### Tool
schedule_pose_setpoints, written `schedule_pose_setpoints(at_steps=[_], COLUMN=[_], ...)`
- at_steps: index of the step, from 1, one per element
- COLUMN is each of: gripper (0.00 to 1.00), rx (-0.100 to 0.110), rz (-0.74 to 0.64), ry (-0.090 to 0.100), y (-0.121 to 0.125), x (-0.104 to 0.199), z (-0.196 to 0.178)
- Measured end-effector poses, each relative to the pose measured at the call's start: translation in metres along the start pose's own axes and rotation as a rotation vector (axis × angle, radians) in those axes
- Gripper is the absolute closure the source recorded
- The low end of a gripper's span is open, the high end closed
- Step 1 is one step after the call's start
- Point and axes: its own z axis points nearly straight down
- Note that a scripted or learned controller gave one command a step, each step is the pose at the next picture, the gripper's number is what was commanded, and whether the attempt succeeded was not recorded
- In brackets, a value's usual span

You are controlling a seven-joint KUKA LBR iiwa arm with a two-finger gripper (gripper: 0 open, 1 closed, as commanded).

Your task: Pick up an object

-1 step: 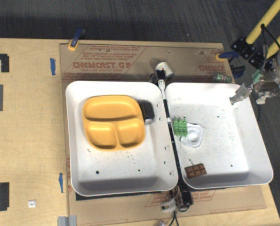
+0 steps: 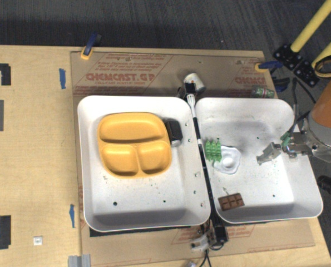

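Pick not yet made: gripper (image 2: 268,153) low over the right bin (image 2: 307,196), fingers apparently closed on nothing, though the view is small; candidates lying untouched there are the green-and-clear plastic piece (image 2: 221,154) and the brown chocolate-like block (image 2: 231,202); yellow divided tray (image 2: 135,143) sits in the left bin (image 2: 93,193).

Arm (image 2: 327,111): orange band, grey wrist housing below. Claw (image 2: 263,157): grey metal fingers, small green detail at base, dark cable alongside.
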Motion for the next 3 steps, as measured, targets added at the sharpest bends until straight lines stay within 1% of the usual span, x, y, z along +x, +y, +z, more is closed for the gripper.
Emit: schedule_pose_setpoints(at_steps=[1, 2, 3], gripper=[0.00, 0.00, 0.00], rx=[0.001, -0.001, -0.003], rz=[-0.126, -0.458, -0.386], ry=[0.001, 0.000, -0.001], y=[-0.029, -0.044, -0.025], x=[0.068, 0.049, 0.084], z=[0.051, 0.059, 0.011])
